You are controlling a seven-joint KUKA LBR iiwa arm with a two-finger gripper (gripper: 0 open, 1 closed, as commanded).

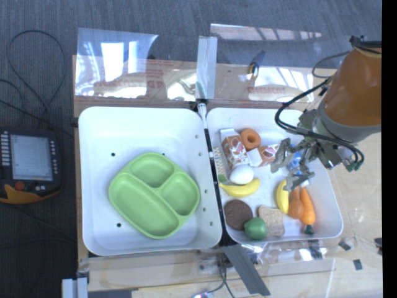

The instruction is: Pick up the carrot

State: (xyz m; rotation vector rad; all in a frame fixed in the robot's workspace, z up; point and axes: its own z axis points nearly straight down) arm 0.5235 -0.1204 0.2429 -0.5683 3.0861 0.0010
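The carrot (307, 208) is orange with a small green tip and lies lengthwise near the front right corner of the right bin (332, 194). It touches a small yellow banana-shaped piece (283, 196) on its left. My gripper (294, 165) hangs just behind and slightly left of the carrot's thick end, over the bin's right half. It is open, with nothing between its fingers. The grey arm with its orange band (356, 92) comes in from the upper right.
The right bin also holds a donut (250, 138), a snack box (233, 151), an egg (242, 175), a banana (239, 189), a brown cookie (237, 212), a green fruit (255, 228) and a bread slice (272, 219). A green divided plate (155, 194) lies in the left bin.
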